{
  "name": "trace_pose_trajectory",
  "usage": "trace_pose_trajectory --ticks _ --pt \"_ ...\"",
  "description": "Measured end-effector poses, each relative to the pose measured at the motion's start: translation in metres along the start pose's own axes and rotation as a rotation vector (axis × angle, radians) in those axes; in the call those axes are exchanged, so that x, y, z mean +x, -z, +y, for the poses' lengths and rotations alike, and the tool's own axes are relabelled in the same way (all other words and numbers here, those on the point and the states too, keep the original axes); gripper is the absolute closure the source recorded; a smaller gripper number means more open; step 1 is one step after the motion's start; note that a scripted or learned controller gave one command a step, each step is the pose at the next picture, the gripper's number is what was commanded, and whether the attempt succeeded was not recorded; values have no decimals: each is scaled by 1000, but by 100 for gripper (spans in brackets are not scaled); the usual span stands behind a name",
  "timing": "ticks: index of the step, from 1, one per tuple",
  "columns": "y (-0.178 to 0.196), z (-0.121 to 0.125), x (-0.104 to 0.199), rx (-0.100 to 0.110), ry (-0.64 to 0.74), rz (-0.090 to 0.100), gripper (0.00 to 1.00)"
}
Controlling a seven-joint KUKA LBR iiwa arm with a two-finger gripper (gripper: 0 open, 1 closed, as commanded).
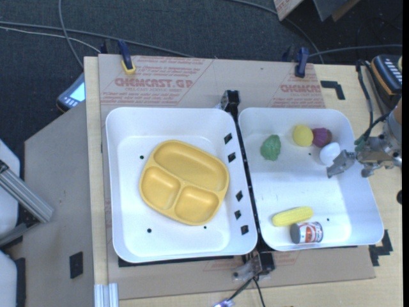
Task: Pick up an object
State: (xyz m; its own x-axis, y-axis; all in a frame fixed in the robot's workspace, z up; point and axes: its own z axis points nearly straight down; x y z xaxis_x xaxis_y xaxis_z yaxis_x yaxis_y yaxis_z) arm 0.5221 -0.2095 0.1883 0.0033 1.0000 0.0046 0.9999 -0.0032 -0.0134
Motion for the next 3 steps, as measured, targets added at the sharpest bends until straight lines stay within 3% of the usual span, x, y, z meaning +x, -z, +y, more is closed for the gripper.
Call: trace_pose_trajectory --ticks 1,3 --pt "7 3 0 -13 4 -4 0" --pt "-107 -2 0 -7 3 -1 0"
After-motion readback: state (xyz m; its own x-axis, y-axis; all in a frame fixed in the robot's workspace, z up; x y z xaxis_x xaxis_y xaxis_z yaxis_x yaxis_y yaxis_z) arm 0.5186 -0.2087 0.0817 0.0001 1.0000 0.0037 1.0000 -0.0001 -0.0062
